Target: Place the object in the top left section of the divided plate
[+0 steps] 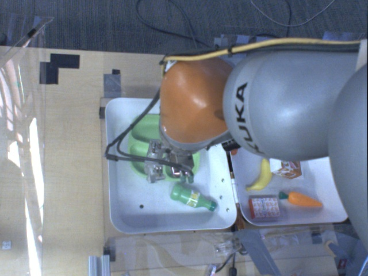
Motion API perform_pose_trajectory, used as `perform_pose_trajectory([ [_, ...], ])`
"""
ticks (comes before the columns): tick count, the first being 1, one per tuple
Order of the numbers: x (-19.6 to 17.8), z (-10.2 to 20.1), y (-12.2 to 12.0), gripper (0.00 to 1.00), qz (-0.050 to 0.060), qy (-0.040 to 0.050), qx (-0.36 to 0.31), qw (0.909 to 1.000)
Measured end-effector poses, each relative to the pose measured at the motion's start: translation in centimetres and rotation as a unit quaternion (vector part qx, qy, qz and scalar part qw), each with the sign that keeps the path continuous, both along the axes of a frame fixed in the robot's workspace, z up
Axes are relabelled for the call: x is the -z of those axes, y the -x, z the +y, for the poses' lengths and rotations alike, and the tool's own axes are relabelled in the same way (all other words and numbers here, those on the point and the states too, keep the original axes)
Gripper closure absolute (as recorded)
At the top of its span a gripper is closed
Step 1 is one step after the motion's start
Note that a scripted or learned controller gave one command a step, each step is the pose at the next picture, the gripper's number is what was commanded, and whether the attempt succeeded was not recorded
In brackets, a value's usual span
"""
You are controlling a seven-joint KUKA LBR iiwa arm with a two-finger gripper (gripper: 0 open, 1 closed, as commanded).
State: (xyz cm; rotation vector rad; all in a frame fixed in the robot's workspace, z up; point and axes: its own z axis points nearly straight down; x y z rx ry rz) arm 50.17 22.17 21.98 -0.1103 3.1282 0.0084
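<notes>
Bins: two, the left bin (123, 211) and the right bin (299, 214)
Plate (141, 137): one, green
Bottle (192, 198): one, green
Banana (261, 176): one
Carrot (303, 199): one
Can (264, 207): one
Carton (286, 169): one

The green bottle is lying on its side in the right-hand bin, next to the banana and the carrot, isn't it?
Not quite. The green bottle is lying on its side, but it is in the left bin, just below the robot's hand and near the green plate. The banana and the carrot are in the right bin. The camera view shows this.
</notes>
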Motion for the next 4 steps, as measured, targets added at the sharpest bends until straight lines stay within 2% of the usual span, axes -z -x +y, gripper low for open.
perform_pose_trajectory([
  [1,-1.7,-5.0,0.3,1.00,0.000,0.0013,-0.039,0.9992],
  [2,-0.9,-10.5,0.9,1.00,0.001,0.0025,-0.084,0.9965],
  [3,10.3,-8.4,-0.2,1.00,-0.001,0.0024,-0.193,0.9811],
  [4,11.7,-9.6,0.6,1.00,0.000,0.0041,-0.277,0.9610],
])
